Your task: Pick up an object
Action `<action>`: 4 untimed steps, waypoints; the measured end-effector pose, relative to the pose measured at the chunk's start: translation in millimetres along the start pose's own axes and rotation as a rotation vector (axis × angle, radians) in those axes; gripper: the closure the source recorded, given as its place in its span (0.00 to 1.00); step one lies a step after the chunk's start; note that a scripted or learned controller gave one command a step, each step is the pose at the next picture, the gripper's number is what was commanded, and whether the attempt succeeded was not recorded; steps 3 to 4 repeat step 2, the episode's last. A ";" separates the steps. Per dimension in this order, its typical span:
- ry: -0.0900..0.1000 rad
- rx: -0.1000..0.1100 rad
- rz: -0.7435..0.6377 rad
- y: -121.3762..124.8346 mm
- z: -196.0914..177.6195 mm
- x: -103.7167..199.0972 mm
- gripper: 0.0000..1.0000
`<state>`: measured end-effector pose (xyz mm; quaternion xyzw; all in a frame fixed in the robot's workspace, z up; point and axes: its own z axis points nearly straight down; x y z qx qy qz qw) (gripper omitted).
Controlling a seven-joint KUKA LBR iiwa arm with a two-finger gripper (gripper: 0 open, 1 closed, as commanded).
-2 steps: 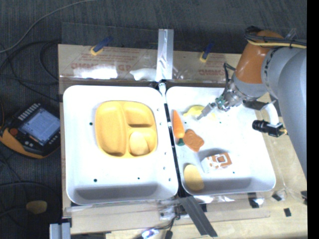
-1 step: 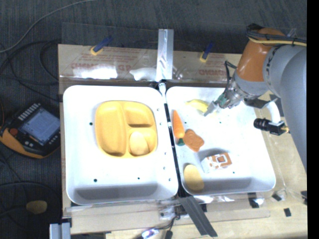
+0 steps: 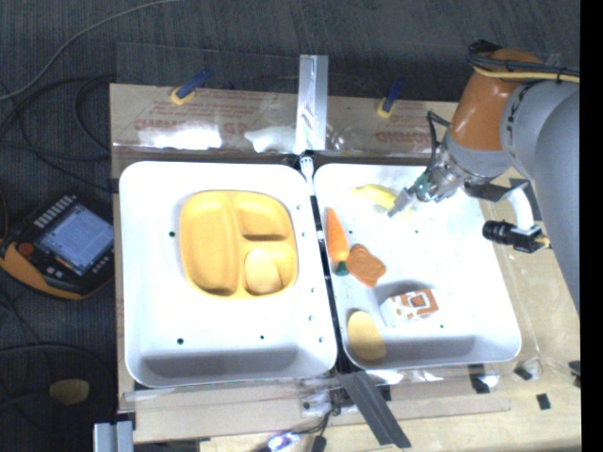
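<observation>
On the surface, the right bin holds a yellow piece just beside the gripper, whose fingers' state I cannot tell; a slanted approach might nudge it away.

— How is the light?
— Bright and even from above. Both white bins nearly wash out, with soft shadows along their near walls.
— Sharpness?
— Slightly soft all over; the grey arm at the right blurs, and the dark floor looks grainy.
</observation>
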<state>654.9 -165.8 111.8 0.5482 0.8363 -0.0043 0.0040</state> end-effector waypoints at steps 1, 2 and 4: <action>0.009 -0.003 0.013 11.4 -40.2 -9.2 1.00; 0.009 -0.003 0.013 11.4 -40.1 -9.3 0.00; 0.009 -0.003 0.013 11.4 -40.1 -9.3 0.00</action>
